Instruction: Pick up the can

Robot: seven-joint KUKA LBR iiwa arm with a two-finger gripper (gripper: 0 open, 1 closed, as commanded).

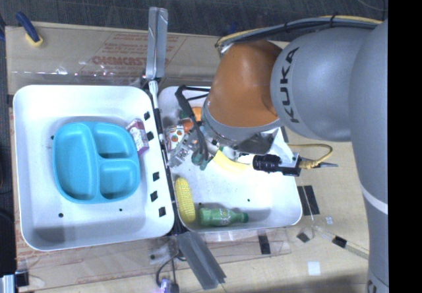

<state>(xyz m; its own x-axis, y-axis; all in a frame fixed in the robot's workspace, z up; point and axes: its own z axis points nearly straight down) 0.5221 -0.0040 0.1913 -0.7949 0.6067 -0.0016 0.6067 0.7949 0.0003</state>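
The arm (310, 80) is hanging low over the right bin (290, 209), w/ the wrist hiding most of that bin's upper half. The jaws (198, 150) are sitting near the divider between the bins, but I can't tell if they're wide, narrow or holding anything; too cluttered there.

The can (175, 136) looks to be the small printed item lying just left of the jaws, close to the bin wall, though it's partly blocked, so that's a guess.

Risks: w/ the can pressed up near the wall, a jaw is likely catching the rim instead. Neighbouring bits are crowding it, so the wrong thing may be getting pinched. A round can may also be rolling away.

Count: 2 bins, 1 blue tray (97, 160) in the left bin (33, 206), 1 corn cob (184, 198), 1 green bottle (221, 216), 1 packet (138, 134) by the tray.
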